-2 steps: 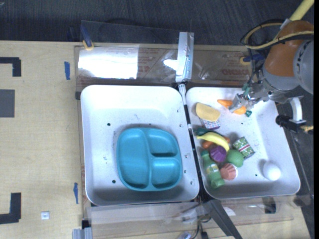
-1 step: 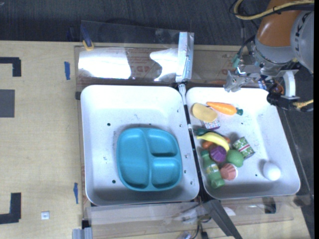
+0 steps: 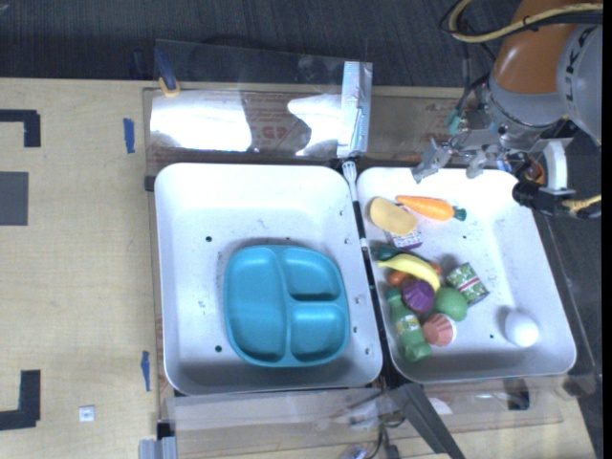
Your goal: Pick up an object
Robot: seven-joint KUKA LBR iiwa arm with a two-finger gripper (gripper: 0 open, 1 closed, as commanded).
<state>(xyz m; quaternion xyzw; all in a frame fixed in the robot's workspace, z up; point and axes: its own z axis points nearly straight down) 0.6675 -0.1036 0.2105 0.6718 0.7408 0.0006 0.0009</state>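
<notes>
The right bin [image 3: 535,256] holds a pile of toy food: an orange carrot [image 3: 425,207], a yellow piece [image 3: 392,215], a banana [image 3: 413,269], a purple item [image 3: 418,295], a green ball [image 3: 451,304], a green-and-red packet [image 3: 468,281], a reddish fruit [image 3: 439,329] and a white egg [image 3: 521,330]. My gripper [image 3: 451,161] hangs over the bin's far edge, above and slightly right of the carrot, with its two fingers spread apart and nothing between them.
The left bin [image 3: 191,208] carries a blue divided plate [image 3: 285,303]. A shiny clear panel [image 3: 258,113] stands behind the left bin. The arm's orange band [image 3: 535,60] and looping cables [image 3: 483,8] sit at the upper right.
</notes>
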